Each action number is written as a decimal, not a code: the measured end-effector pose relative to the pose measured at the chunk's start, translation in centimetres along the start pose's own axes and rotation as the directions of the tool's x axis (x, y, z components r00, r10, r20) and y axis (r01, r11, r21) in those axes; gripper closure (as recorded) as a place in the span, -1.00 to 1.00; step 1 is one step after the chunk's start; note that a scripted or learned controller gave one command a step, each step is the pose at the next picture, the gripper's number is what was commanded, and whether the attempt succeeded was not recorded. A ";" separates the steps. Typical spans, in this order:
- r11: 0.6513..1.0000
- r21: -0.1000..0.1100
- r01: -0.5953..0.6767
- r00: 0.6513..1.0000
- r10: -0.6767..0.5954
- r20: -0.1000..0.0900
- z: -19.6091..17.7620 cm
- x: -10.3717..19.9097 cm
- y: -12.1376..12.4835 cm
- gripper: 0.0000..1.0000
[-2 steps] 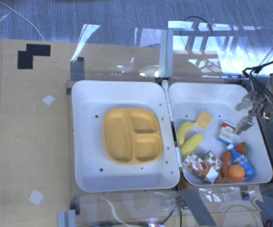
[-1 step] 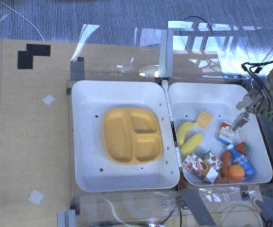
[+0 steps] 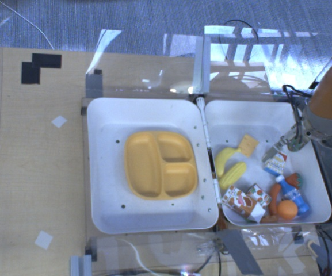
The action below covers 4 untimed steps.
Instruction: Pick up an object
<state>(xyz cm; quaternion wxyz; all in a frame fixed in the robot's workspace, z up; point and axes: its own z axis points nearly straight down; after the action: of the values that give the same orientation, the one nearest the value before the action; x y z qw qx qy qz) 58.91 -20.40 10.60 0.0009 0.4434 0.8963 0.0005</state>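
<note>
the wooden bench (image 3: 33, 171) carries two shallow white bins side by side, the left bin (image 3: 105, 171) and the right bin (image 3: 315, 180), their inner rims touching along the middle. black tape shapes (image 3: 39, 66) lie on the bench near its far left corner, and small pale squares (image 3: 58, 121) sit on the wood left of the bins.
</note>
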 end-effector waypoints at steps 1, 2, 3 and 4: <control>0.998 -0.006 -0.057 0.998 0.057 0.007 1.0 -3.7 4.9 -1.00; 0.989 0.008 -0.145 0.989 0.145 0.005 1.1 1.9 11.3 -1.00; 0.998 -0.004 -0.061 0.998 0.061 0.011 -2.5 -3.3 3.0 -1.00; 0.997 -0.005 -0.071 0.997 0.071 0.007 -5.6 -0.3 0.0 -1.00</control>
<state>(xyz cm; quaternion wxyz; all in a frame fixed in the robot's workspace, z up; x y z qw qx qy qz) 59.09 -20.60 16.24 0.0052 0.4748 0.8801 0.0009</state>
